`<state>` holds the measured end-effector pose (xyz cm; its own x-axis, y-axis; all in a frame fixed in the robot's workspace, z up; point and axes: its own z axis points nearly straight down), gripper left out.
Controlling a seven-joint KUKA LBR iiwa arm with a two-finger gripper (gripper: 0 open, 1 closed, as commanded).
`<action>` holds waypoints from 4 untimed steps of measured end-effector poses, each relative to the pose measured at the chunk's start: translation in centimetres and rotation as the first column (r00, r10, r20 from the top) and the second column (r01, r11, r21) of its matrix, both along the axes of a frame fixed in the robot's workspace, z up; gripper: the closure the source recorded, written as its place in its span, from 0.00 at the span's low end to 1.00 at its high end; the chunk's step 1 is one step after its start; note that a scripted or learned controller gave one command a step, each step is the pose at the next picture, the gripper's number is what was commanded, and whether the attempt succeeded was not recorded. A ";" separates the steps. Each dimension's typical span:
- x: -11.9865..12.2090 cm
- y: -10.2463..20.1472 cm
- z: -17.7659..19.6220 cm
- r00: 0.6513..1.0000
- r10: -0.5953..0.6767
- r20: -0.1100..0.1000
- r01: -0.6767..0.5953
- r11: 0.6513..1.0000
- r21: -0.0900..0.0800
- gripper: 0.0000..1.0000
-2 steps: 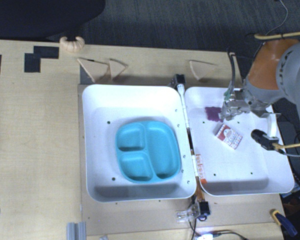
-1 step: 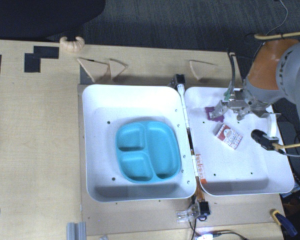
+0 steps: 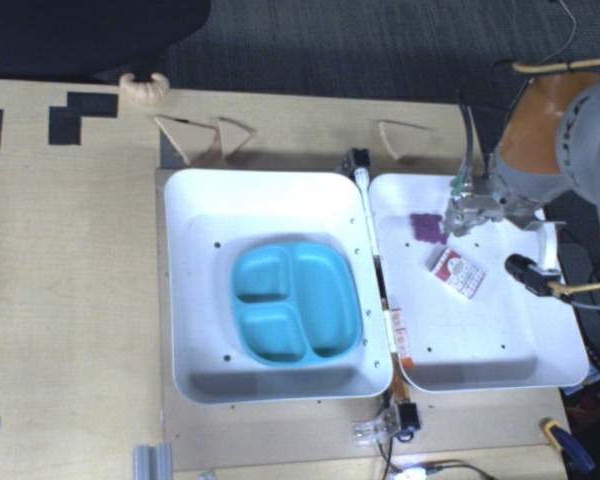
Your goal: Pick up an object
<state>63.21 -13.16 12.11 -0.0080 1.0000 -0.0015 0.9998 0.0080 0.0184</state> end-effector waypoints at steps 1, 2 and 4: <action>3.8 0.7 -1.0 1.000 -0.002 -0.014 0.002 1.000 0.001 1.00; 3.8 0.6 -1.0 1.000 -0.002 -0.014 0.002 1.000 0.001 0.00; 3.9 0.7 0.1 1.000 0.002 -0.010 -0.002 1.000 0.000 0.00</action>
<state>67.12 -12.46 12.26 -0.0104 0.9999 -0.0013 0.9999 0.0104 0.0082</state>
